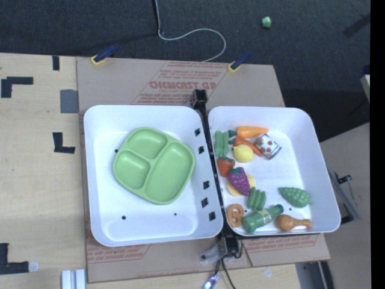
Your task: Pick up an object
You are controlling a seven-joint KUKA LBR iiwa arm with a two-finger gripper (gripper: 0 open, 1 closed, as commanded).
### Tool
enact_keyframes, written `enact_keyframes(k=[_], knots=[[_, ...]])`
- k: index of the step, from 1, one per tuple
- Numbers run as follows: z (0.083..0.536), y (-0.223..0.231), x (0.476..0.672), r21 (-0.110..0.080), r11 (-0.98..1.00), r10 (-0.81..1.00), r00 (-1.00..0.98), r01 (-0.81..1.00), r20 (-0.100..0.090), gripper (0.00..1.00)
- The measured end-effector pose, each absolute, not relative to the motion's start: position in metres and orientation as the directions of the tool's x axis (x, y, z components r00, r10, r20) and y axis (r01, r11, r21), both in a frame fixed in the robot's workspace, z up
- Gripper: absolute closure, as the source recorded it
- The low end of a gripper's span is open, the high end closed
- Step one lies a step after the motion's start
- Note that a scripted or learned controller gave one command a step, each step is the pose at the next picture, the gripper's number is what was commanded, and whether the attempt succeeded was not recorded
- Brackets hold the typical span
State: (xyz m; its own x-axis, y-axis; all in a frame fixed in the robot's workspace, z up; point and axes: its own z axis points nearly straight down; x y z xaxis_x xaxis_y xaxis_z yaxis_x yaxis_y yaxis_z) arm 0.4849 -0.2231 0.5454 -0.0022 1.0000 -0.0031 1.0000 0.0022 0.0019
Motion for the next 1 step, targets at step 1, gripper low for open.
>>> enact_keyframes(k=[1], knots=[[0.5556,-0.2226,0.4857,0.003,0.003,1.0,-0.003,1.0,-0.005,1.0]])
